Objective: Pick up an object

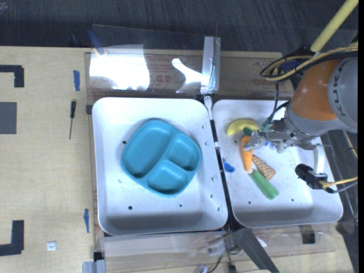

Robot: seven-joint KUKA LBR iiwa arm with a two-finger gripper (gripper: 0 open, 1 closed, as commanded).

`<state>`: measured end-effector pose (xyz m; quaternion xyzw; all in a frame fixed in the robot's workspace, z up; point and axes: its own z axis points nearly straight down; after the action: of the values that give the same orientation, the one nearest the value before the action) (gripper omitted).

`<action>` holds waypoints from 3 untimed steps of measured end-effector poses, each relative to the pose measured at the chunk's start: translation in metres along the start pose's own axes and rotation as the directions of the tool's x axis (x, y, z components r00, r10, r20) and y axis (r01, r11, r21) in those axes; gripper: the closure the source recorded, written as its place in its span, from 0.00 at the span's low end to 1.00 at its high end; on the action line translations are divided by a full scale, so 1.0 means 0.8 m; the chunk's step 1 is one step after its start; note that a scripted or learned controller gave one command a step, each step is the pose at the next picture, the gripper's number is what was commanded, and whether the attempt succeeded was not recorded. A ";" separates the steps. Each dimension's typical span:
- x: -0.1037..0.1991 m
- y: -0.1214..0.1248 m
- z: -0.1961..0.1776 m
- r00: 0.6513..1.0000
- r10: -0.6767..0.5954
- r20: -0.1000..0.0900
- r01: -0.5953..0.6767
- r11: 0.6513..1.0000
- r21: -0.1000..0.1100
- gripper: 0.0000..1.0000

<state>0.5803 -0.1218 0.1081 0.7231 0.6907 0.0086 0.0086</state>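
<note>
The right bin (296, 209) holds a yellow banana (240, 126), an orange carrot (247, 158), a tan ridged cone (264, 167), a green stick (265, 185) and a small blue piece (228, 166). My gripper (254, 139) hangs low over the bin's upper middle, just right of the banana and above the carrot's top end. The grey wrist with its orange band (311, 98) reaches in from the right. Nothing is visibly lifted off the bin floor.
The left bin (108, 152) holds a blue divided plate (161, 156). A black cable fitting (310, 176) hangs over the right bin's right side. A clear plastic sheet (148, 67) lies behind the bins.
</note>
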 end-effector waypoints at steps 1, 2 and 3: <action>0.041 0.057 0.028 0.992 -0.123 -0.002 0.123 0.992 0.018 0.00; 0.041 0.050 -0.101 0.998 -0.060 0.001 0.060 0.998 0.014 0.00; 0.029 -0.030 0.005 0.986 -0.166 -0.005 0.166 0.986 0.032 0.00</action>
<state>0.5578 -0.0973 0.1034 0.6630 0.7486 -0.0025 -0.0034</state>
